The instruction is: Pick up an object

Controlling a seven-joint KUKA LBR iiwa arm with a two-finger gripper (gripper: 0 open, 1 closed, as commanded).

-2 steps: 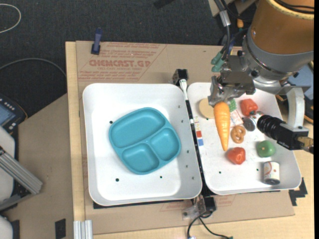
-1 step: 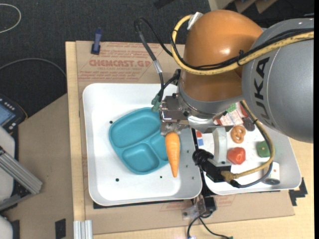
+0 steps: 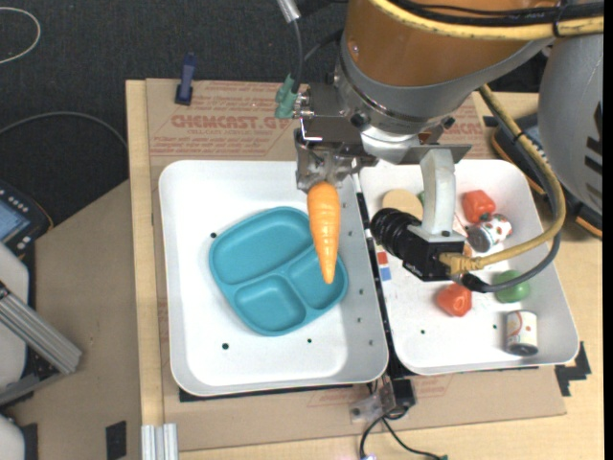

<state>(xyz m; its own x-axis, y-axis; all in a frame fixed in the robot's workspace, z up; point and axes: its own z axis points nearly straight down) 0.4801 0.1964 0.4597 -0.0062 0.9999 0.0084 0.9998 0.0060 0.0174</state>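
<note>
An orange carrot (image 3: 326,230) hangs point down from my gripper (image 3: 322,174), whose fingers are shut on its thick top end. It dangles over the right side of a blue divided plate (image 3: 268,271) that lies in the left white bin (image 3: 192,209). The arm's grey and orange wrist fills the top of the view above the gripper.
The right bin (image 3: 546,333) holds a red object (image 3: 477,204), a small white and red toy (image 3: 494,228), a green piece (image 3: 506,284), a red-orange ball (image 3: 456,300), a small can (image 3: 520,332) and a pale round thing (image 3: 400,201). A black hose fitting (image 3: 410,245) hangs over the bins' divide.
</note>
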